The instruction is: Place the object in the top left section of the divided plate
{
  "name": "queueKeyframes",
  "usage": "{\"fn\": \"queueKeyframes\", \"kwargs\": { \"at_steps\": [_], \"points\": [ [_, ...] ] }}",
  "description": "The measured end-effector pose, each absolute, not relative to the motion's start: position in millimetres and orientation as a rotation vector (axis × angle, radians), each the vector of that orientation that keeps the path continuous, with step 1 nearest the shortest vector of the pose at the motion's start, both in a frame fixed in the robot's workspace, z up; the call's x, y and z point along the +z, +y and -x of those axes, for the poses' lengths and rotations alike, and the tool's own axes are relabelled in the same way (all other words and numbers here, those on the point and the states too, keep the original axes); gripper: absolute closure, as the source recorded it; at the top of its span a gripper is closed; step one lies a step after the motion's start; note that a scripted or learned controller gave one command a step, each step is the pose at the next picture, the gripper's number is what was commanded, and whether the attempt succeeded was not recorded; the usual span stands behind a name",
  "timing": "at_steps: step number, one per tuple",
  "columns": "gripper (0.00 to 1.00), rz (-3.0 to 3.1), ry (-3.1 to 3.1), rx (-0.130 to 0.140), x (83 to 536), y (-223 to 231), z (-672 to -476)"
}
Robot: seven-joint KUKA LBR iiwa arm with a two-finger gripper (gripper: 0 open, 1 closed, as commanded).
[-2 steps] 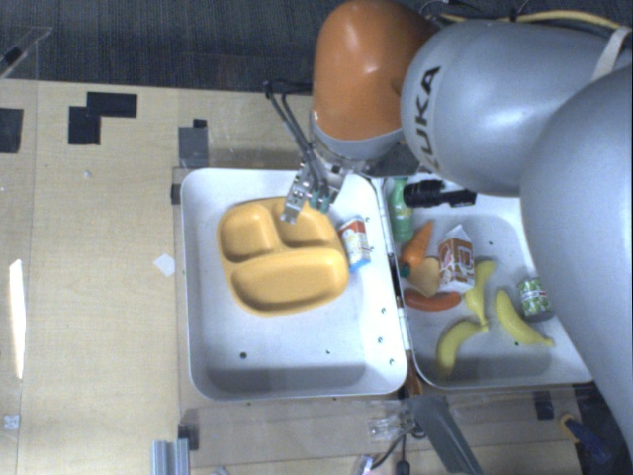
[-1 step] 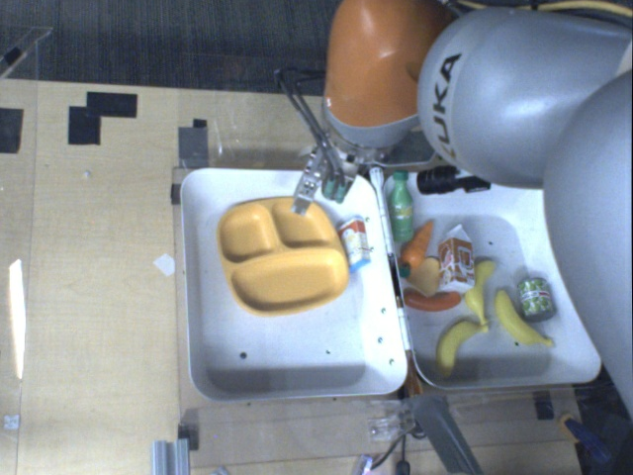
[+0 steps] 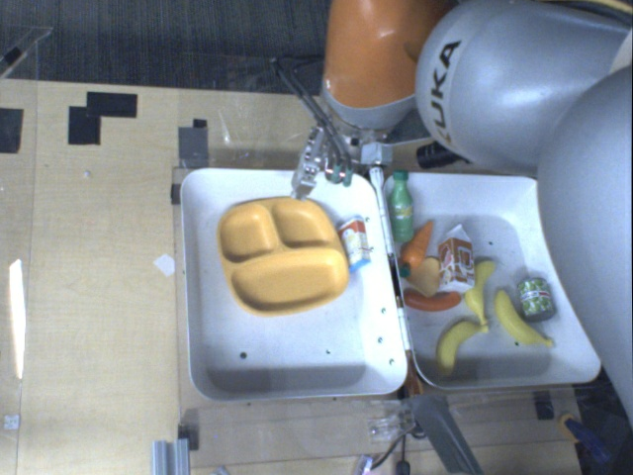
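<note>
Pale wood counter (image 3: 89, 295) carries two white bins; the yellow divided plate (image 3: 282, 257) lies in the left bin (image 3: 208, 364). A small carton (image 3: 356, 242) rests beside the plate's right edge — probably the object. The gripper (image 3: 321, 166) hovers above the plate's far edge — grip unclear. Descend squarely over the carton.

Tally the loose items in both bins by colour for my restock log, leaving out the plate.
Yellow: 2, bananas
Green: 2, bottle, can
Orange or red: 3, carrot, pepper, carton
White: 1, packet
Tan: 1, rounded item
Total: 9
</note>
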State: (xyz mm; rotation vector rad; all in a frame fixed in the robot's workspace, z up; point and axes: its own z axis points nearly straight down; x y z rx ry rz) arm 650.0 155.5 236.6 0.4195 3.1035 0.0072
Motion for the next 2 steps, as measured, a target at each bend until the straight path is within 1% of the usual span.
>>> {"fn": "queueKeyframes", "kwargs": {
  "at_steps": [1,2],
  "points": [
    [1.0,-0.418,3.094,0.016,250.3,156.9,-652.0],
    [1.0,-0.367,3.111,0.007,232.0,185.2,-652.6]
  ]
}}
